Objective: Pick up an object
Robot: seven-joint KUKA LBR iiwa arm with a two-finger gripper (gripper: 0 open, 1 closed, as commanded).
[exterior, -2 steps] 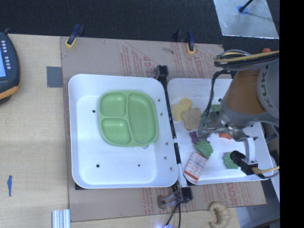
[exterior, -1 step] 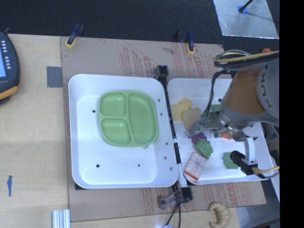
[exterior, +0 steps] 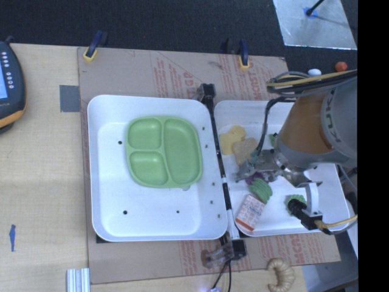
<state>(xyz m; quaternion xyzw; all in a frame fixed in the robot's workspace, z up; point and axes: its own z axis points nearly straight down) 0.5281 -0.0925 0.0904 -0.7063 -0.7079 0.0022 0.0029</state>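
Two white bins were seen side by side on a cardboard sheet (exterior: 152,72) clamped to the bench. In the left bin (exterior: 106,163) a green divided plate (exterior: 164,151) lay flat, toward the bin's upper middle.

The right bin (exterior: 331,199) held the loose objects. A pale yellow piece (exterior: 230,139) lay near its upper left, with a tan piece (exterior: 245,148) touching it on the lower right. A small white and orange carton (exterior: 250,212) lay tilted at the bin's lower left corner, close to the divide between the bins. A green ridged object (exterior: 262,190) lay just above the carton. A smaller green object (exterior: 296,198) was seen to the right of it, beside the black cable fitting.

The arm (exterior: 313,126) was reached in from the right, low over the right bin, with its orange band turned to the camera. The gripper (exterior: 258,174) was positioned between the tan piece and the green ridged object, just above the latter. Whether the gripper was spread or closed could not be told, and nothing could be confirmed as held.

A handheld pendant (exterior: 9,84) lay at the bench's left edge.
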